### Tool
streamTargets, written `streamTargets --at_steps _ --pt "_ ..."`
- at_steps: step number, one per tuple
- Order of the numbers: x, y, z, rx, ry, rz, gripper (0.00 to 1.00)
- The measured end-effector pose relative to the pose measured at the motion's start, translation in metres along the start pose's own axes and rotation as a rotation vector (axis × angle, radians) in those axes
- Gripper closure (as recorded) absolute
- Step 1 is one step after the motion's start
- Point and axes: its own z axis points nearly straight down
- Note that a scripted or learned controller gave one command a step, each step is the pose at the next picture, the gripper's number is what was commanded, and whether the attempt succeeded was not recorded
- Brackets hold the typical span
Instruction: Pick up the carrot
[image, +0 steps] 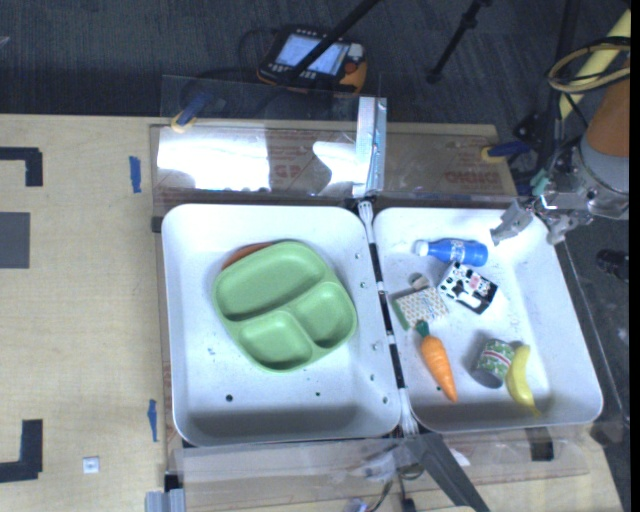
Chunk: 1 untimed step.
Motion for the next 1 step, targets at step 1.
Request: streamTargets --at_steps 1 --pt "0.0546 -0.0905 -0.0036 0.0 0.0 -0.087 0.0"
